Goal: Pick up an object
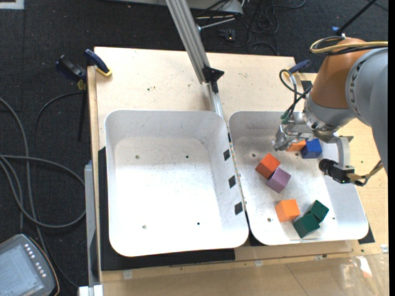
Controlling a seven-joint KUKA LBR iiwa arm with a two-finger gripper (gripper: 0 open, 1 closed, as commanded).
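Observation:
My gripper hangs low over the back of the right bin, reaching in from the right. Just to its right lie a small orange block and a blue block, close to the gripper; whether it touches them I cannot tell. In front of the gripper sit a red-orange cube and a purple cube, side by side. Nearer the front rim are an orange cube and two dark green cubes.
The left bin adjoins the right one on the bench. A slanted aluminium pole comes down to the gap between the bins at the back. Blue-and-yellow clamps sit at the bench's back left corner. Cables trail on the floor.

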